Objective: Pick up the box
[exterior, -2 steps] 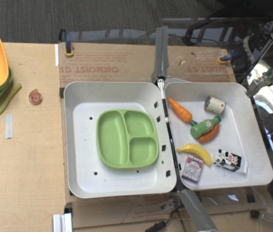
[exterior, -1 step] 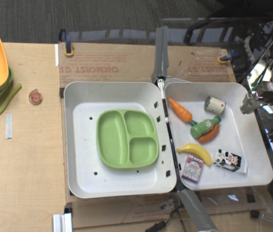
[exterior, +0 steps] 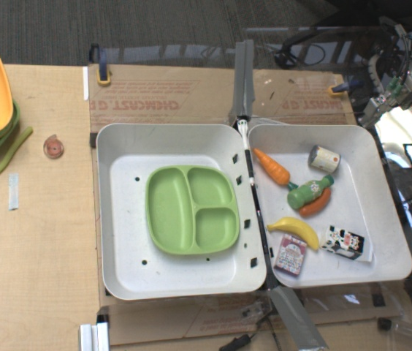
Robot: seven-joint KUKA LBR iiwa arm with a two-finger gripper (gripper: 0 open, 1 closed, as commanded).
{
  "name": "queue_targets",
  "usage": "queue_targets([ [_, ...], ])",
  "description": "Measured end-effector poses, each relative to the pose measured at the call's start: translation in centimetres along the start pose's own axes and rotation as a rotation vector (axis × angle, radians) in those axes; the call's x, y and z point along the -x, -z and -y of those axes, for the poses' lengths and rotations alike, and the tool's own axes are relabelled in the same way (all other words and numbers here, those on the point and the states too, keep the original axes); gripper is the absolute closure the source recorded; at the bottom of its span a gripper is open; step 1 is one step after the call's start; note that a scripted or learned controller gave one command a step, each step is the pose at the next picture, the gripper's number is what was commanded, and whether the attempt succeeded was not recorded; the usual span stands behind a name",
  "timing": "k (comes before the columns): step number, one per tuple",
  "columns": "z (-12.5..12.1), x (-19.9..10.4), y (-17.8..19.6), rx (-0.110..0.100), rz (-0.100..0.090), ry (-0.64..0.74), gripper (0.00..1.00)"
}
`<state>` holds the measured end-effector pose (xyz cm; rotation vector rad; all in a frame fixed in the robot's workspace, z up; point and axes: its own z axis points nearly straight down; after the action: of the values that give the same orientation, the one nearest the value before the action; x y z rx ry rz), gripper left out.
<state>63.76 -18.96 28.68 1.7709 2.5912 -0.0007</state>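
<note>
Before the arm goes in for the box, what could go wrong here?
1. Two boxes lie close together in the right bin: a pinkish box and a black-and-white carton. The program may take the wrong one.
2. The pinkish box lies against the bin's inner wall, with a banana touching its top, so the fingers may have little room or may nudge the banana.
3. Both boxes lie flat, so a grasp from above might slip.
</note>
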Motion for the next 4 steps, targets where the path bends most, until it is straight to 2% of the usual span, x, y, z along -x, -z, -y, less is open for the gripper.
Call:
queue_targets([
  [1,-1.9,-2.6,-8.9,-0.004,-0.002,-0.411,1.00],
  [2,-0.9,2.4,2.2,-0.002,0.000,-0.308,1.00],
  [3,3.4,1.0,-5.1,-0.006,-0.001,-0.784,1.00],
  [4,-0.3,1.3,-7.5,-0.006,0.000,-1.116,1.00],
])
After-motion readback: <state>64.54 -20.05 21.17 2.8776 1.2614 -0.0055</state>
